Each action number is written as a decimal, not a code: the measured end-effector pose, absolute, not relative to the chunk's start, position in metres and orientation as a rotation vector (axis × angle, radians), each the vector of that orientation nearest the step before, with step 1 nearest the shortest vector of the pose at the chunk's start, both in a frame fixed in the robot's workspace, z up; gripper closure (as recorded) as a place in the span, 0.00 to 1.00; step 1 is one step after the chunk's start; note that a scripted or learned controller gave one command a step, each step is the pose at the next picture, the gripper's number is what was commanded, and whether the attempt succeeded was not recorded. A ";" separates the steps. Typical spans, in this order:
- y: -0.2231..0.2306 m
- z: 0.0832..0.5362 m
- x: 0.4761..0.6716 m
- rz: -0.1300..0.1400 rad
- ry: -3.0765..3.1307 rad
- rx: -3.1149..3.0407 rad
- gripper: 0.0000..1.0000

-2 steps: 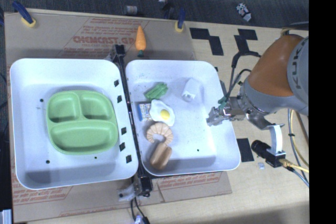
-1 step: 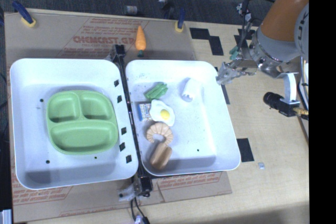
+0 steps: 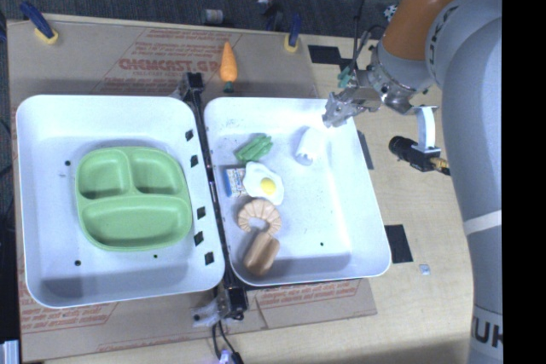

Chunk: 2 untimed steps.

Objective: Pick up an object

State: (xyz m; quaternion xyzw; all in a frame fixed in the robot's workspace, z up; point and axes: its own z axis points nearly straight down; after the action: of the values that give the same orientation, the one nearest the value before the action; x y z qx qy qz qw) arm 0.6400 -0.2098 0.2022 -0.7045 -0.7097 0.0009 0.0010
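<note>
The gripper hangs over the right bin's far right corner; whether it is open is unclear. A white object lies just beside it. Descending here, it may strike the rim.

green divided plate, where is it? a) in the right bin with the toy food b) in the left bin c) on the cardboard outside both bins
b: the green divided plate lies flat in the left bin, while the fried egg and other toy food sit in the right bin.
</note>
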 end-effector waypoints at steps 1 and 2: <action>-0.210 0.204 0.640 0.002 -2.229 -2.213 0.00; -0.154 0.095 0.571 -0.002 -2.228 -2.219 0.00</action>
State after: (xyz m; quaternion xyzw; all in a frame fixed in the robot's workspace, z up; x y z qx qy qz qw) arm 0.5713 -0.1539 0.0955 -0.7058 -0.7085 -0.0006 -0.0014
